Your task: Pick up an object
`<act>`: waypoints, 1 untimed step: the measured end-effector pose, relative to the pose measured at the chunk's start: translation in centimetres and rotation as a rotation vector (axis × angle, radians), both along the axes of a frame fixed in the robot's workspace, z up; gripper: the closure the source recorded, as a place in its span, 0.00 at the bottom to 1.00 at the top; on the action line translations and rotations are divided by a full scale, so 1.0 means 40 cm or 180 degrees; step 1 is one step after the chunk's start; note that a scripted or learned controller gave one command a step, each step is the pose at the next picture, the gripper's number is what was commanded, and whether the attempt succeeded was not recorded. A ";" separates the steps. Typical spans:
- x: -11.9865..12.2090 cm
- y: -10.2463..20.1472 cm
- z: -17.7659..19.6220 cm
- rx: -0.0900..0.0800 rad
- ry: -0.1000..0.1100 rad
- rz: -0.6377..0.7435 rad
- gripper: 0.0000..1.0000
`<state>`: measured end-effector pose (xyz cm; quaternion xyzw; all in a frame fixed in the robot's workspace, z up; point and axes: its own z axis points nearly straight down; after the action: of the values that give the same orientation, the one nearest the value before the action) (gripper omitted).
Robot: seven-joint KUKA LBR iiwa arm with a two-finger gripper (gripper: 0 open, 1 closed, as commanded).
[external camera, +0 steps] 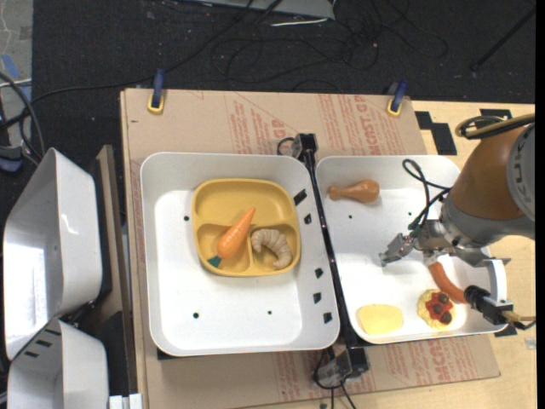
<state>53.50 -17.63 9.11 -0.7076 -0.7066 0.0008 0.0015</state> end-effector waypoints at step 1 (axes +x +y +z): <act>0.002 -0.001 0.032 -0.0003 -0.0012 -0.0003 1.00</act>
<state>53.59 -17.66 10.39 -0.7079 -0.7063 -0.0001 -0.0001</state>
